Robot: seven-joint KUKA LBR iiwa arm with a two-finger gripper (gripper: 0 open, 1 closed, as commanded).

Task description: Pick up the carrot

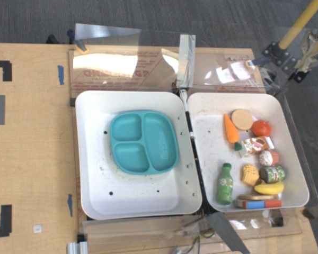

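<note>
I see part of the arm's rig at the frame's one o'clock corner: a yellow strut (306, 16) and a dark clamp (285, 57), beyond the right bin (292, 142). I can't tell the state of the tool from here.

From that hardware the carrot (231, 129) lies toward seven o'clock, well apart, in the right bin's upper left area near the divider between the bins. Its long axis runs roughly twelve to six, leaning slightly to five, green stub at the lower end. A tan round disc (242, 119) sits touching or just beside it at two o'clock; a tomato (261, 128) is farther right.

The left bin (90, 157) holds a teal divided plate (144, 142).

I judge the pick not begun; the jaws should close across the carrot's short axis, nine-to-three.
</note>
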